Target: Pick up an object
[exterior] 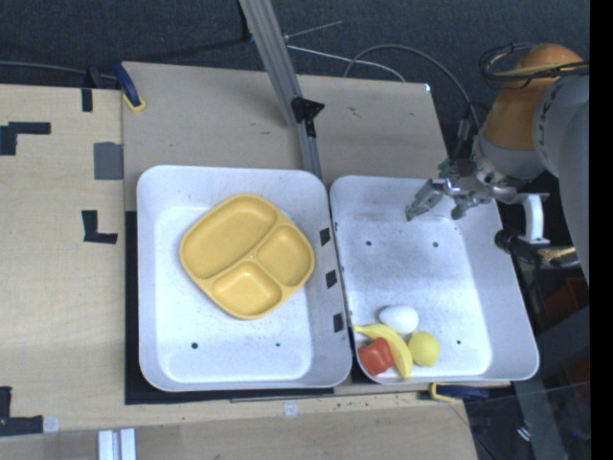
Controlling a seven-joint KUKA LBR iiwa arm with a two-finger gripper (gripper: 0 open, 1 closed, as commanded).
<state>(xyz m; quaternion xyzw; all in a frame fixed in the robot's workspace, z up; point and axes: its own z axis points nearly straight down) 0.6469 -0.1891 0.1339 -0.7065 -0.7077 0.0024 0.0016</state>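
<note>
In the right bin (450,266), near its front edge, lie a white egg-shaped object (397,318), a yellow banana (393,345), a red piece (376,356) and a small yellow round fruit (423,349), all bunched together. My gripper (439,205) hangs over the far edge of the right bin, well away from that cluster. Its two fingers are spread apart with nothing between them. The arm comes in from the right with its orange band (536,63) above the wrist.
A yellow divided plate (247,255) lies in the left bin (163,286). A grey metal pole (278,56) slants down to the seam between the bins at the back. The bench top extends to the left.
</note>
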